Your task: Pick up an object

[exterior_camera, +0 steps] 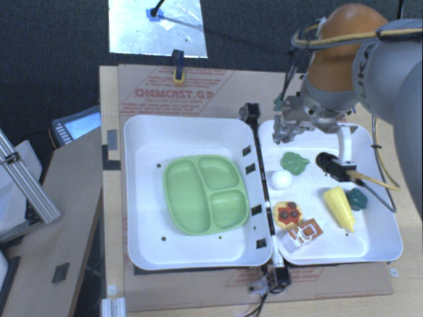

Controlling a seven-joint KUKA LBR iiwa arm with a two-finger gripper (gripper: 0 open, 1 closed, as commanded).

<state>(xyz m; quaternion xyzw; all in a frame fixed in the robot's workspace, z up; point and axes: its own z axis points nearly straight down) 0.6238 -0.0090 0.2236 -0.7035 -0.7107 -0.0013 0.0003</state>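
Observation:
My gripper point(283, 136) hangs over the far left corner of the right bin point(390, 238), with nothing visibly held. Just in front of it lies a green leaf-shaped toy point(294, 162), and a white ball point(281, 179) rests beside the bin's left wall. Further forward are a yellow corn-like piece point(340, 207) and a small teal object point(357, 198) touching its right side. A red and yellow pizza slice point(288, 212) and a brown and white toy point(303, 232) lie at the front left of this bin.
The left bin point(132, 177) holds a green divided plate point(205, 193). A black divider with clips point(259, 177) runs between the bins. The grey arm and orange band point(344, 45) loom over the right bin's far side.

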